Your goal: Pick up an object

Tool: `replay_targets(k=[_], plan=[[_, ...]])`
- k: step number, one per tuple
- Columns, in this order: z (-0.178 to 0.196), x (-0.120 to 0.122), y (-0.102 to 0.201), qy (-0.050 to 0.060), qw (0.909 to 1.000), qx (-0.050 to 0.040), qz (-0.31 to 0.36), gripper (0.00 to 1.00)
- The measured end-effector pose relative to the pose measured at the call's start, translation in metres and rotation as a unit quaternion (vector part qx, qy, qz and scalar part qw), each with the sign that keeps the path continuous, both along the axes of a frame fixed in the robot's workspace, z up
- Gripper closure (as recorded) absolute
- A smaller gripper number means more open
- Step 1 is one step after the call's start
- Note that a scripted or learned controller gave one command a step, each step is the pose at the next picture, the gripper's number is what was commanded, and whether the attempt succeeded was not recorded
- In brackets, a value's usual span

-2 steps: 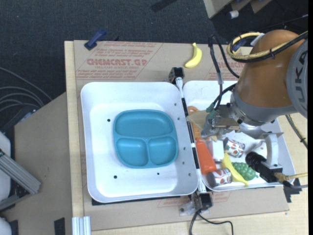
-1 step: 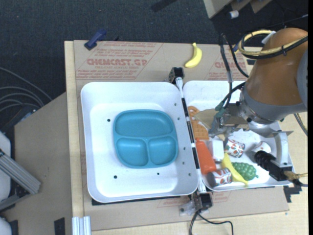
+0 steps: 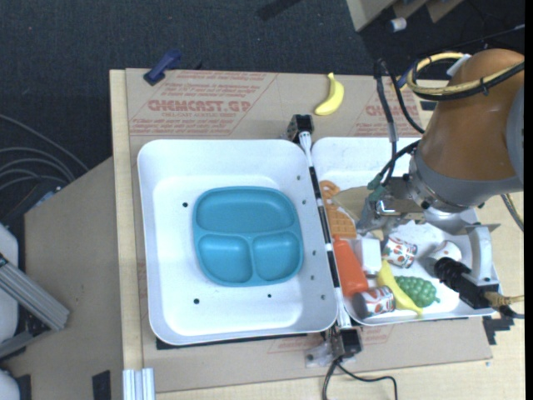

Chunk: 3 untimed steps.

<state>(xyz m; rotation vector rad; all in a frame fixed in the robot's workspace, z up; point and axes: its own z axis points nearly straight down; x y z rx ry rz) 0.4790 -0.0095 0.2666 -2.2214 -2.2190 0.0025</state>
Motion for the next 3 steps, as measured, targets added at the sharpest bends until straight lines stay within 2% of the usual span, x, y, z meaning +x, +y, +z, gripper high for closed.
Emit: replay_targets(k=[1,2,3], plan=[[0.0,0.024,-0.003,-0.002,1.0,-0.0003,0.001,1.0],[-0.004,0.0,0.05,0.001,1.0,0.0005,0.001,1.0],[0.005,0.021,0.003,-0.002,1.0,-0.0005,0.0,1.0]])
